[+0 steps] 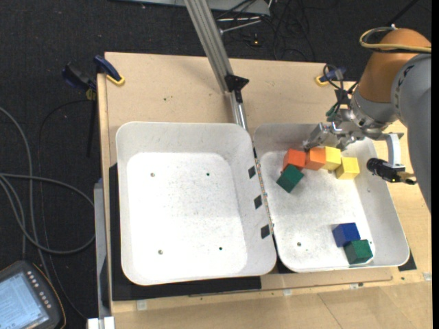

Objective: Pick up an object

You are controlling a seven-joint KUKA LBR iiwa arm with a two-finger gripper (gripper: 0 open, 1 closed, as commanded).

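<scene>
Reaching in over the far right corner of the right-hand shallow white plastic bin (392,214): grey arm with the orange band (394,67), bent low. At its end, the two-finger gripper (330,133), hanging just above the bin's far edge. Open or shut? Cannot tell, too dark and too small against the wrist. Nothing seen clamped in it.

Right under that gripper, along the bin's far side, a row of small cubes: red-orange cube (295,158), then paler orange cube (316,158) pressed against it, then yellow cube (332,157) touching that one. Second yellow cube (348,168) just beside, a step nearer the bin's right wall. Dark green cube (290,179) tilted, just in front of the red-orange one, near the bin's left wall. Down in the bin's near right corner, well apart from the row: blue cube (346,233) and a green cube (359,251), touching.

Left of the bin, rim against rim, the second shallow white bin (185,197). Under both, a pale wooden bench top (171,88). Beyond the bin's far side, a slanting metal pole (209,33) and a blue-and-yellow clamp (330,76) at the bench edge. All round, dark floor (48,19) with loose cables (27,184).
</scene>
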